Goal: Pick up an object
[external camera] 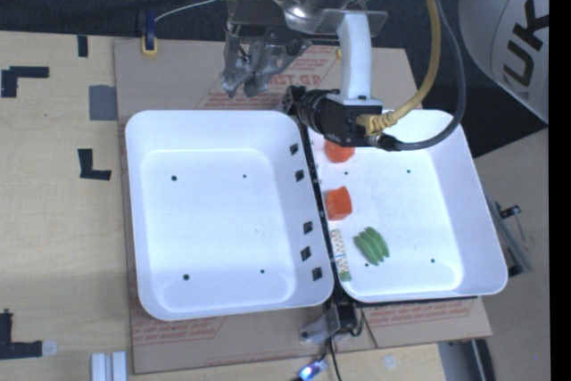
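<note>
Pincer (252, 78) blurred above cardboard (178, 76), grip perhaps empty, cannot tell; wooden bench (53, 219)

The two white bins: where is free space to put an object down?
The left bin has a bare floor. In the right bin, the right half is free; its left side, by the divider, is crowded with orange pieces and a green object.

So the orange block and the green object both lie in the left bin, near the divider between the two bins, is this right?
Not quite: the bin is wrong. The camera view shows the orange block and the green object lying in the right bin, near the divider between the two bins. The left bin holds neither of them.
</note>
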Robot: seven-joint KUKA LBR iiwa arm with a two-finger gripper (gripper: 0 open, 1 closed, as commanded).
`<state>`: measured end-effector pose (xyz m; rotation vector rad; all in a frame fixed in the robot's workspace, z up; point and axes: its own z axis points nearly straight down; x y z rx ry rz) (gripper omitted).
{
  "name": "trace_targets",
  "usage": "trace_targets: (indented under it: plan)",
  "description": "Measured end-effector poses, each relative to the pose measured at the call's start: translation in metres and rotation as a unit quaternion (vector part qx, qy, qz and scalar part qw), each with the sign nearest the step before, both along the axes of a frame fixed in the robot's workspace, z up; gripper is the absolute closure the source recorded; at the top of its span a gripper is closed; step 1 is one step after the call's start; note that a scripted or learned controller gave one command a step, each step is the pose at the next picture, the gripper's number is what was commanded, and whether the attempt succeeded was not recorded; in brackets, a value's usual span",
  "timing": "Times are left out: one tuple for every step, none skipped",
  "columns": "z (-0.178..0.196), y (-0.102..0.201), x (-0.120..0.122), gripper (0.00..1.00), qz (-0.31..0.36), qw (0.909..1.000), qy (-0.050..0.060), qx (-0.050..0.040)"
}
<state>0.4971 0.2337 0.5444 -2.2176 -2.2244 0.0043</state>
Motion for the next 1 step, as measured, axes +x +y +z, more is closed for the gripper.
trace_targets:
  plan:
    - [0.0096,0.0006,0.0001,1.0,0.001,1.0,0.001,-0.0004]
